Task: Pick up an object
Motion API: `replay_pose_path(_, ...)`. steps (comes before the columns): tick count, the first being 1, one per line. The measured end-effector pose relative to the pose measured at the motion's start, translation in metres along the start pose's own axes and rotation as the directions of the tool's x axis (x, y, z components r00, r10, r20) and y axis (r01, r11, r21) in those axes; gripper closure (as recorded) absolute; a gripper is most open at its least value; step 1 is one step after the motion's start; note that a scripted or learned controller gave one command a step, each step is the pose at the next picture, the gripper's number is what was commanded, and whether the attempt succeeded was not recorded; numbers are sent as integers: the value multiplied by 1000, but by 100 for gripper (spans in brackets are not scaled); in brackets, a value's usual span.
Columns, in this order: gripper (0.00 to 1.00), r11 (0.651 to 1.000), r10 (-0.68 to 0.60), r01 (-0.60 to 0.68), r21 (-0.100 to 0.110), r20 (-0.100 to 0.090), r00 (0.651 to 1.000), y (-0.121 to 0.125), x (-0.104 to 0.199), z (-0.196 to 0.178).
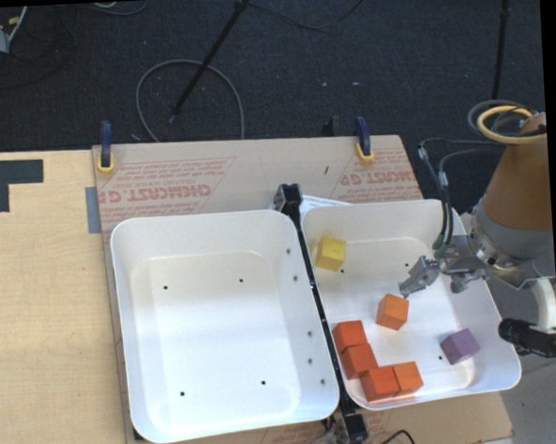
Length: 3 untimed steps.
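— Where is your claw [422, 278] now?

— I see it low in the right bin [419, 219], just up and right of the orange cube [391, 311]; whether it is spread or pressed together I cannot tell; nothing sits between its tips.

— What worries you?

— The cube lies tilted; I think a tip landing on a corner shoves it toward the orange L-block [376, 362]; I also risk clipping the purple cube [459, 345].
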<state>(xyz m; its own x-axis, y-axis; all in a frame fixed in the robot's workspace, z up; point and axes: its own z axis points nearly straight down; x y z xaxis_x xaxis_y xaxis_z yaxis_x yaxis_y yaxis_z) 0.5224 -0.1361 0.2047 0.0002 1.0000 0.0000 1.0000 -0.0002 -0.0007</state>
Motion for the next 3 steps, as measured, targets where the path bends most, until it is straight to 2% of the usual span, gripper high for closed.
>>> replay_pose_path(1, 0, 1000, -2, 2, 10, -2, 1000, -10, 23, 113)
replay_pose_path(2, 0, 1000, 0, 0, 0, 0, 1000, -8, 22, 108)
replay_pose_path(3, 0, 1000, 0, 0, 0, 0, 1000, -8, 22, 108)
